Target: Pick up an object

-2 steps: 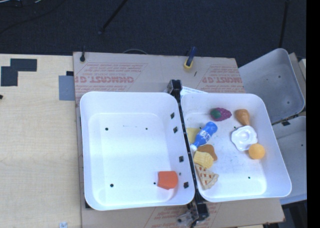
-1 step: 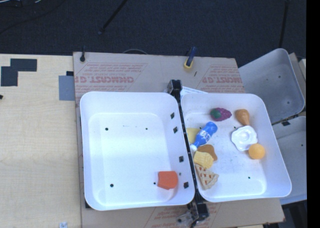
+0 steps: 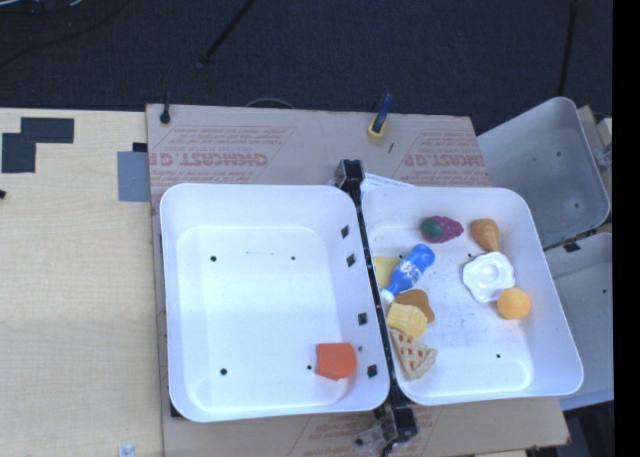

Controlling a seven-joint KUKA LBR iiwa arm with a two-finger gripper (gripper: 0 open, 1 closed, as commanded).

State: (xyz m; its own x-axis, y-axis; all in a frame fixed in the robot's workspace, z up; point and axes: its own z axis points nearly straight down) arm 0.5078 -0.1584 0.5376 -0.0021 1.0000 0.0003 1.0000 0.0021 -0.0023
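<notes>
While nothing is grasped yet, I'd target the orange block [image 3: 336,360] at 5 o'clock in the left bin [image 3: 180,295]; pincer state: cannot tell.

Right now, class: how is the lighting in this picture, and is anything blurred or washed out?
Camera view: lighting is even and bright over both bins; the white fried-egg toy nearly washes out against the right bin; the orange block in the left bin casts only a faint shadow; small toys look slightly soft; the floor behind is dark.
</notes>
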